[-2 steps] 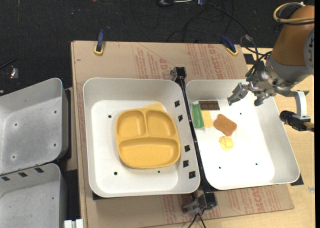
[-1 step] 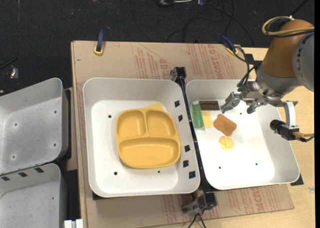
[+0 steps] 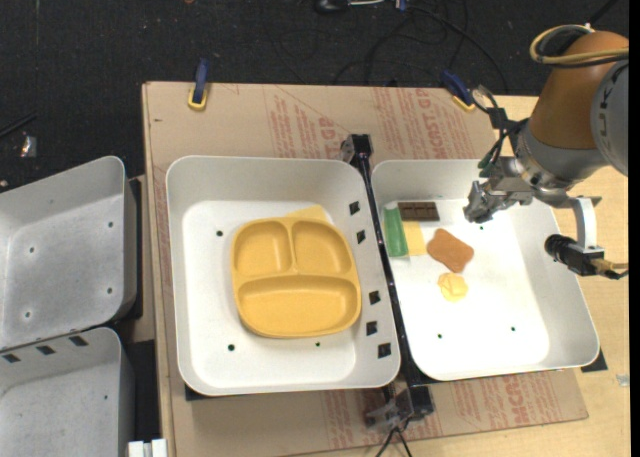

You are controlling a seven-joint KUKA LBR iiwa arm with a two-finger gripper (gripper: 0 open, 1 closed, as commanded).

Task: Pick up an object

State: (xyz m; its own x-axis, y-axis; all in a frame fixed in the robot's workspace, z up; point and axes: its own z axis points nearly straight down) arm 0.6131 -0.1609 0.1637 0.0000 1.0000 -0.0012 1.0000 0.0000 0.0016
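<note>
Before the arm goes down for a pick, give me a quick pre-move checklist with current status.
1. Targets present in right white bin: ok; orange bread-shaped piece, small yellow lump, green and yellow block, dark brown bar.
2. End effector over that bin: ok, near its far edge.
3. End effector above a target: not ok, offset from the orange piece.
4. Finger opening: cannot tell.
5. Yellow divided plastic tray in left bin: ok.

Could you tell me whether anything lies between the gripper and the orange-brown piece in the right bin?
Nothing visible does. The gripper hangs over the right bin toward its far side, and the orange-brown piece lies just left of and nearer than it, with bare white floor between. The dark brown bar and green block lie off to the left.
</note>
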